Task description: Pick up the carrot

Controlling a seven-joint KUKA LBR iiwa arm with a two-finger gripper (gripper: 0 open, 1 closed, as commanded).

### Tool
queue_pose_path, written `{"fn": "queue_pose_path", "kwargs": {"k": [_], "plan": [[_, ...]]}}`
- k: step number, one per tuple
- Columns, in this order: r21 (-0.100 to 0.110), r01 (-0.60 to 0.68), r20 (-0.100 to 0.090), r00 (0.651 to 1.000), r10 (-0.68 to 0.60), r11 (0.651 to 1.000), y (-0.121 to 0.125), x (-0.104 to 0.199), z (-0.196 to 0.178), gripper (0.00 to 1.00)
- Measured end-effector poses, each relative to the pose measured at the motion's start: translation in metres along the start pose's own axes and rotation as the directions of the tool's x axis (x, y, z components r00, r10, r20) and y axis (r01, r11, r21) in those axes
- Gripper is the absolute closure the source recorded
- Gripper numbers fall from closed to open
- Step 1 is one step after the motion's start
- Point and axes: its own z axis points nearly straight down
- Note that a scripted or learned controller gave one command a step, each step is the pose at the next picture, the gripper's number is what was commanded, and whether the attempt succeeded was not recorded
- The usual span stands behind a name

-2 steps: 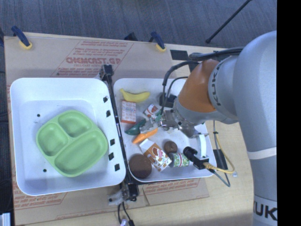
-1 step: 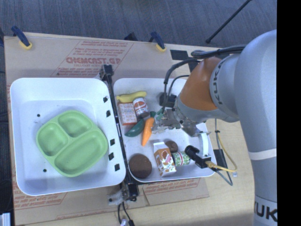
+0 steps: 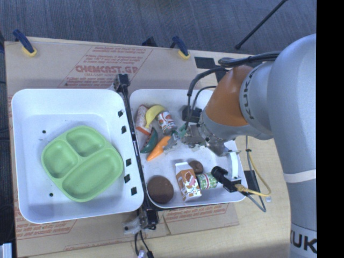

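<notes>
High slanted overhead view, both bins point(image 3: 70, 104).

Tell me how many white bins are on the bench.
2. The left bin holds a green divided plate. The right bin holds the carrot among other food items, with the arm reaching over it.

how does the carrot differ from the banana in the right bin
The carrot is orange with a green top at its lower-left end; the banana is plain yellow. The carrot is straight and tapered, lying diagonally; the banana is curved. The carrot sits nearer the bin's middle, the banana nearer its far wall. Both lie in the right bin, left of the tool.
</notes>
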Motion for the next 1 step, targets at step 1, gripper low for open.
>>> {"fn": "queue_pose_path", "kwargs": {"k": [1], "plan": [[0.01,-0.007,0.004,1.0,0.007,1.0,0.0207,0.0182,0.0178,0.0]]}}
